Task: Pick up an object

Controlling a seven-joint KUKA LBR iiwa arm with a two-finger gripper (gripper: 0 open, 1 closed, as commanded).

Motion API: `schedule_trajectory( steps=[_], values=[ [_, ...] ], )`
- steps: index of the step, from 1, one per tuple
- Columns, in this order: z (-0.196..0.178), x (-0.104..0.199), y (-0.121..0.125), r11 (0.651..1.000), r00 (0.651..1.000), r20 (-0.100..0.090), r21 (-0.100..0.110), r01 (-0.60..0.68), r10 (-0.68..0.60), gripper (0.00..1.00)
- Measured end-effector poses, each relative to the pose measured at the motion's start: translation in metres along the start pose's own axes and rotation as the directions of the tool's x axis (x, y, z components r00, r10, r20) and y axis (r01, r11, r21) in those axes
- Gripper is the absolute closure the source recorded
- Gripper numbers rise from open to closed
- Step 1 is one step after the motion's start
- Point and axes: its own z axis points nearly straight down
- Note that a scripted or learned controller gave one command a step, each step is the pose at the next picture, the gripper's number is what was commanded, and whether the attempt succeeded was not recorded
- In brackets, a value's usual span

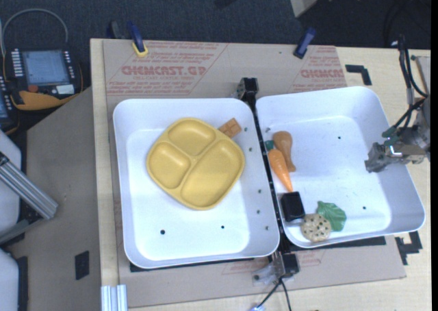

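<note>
Two bins (130, 166) sit side by side on the surface. Over the right bin's right edge hangs the tool (380, 159); its state I cannot tell. A carrot (279, 168) lies along that bin's left wall, far across from it.

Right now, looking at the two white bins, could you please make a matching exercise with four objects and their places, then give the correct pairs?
Objects:
1. yellow divided plastic plate
2. orange toy carrot
3. small black block
4. green leafy toy

Places:
A. right bin, near edge, beside a round cookie
B. left bin
C. right bin, beside the divider, just below the carrot
D. right bin, beside a tan drumstick-shaped toy

Pairs: 1-B, 2-D, 3-C, 4-A
</note>
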Motion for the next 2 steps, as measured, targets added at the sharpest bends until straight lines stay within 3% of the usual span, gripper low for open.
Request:
schedule_trajectory(
  steps=[2],
  values=[
    [0.016, 0.082, 0.064, 1.0, 1.0, -0.002, 0.004, 0.003, -0.003, 1.0]
  ],
)
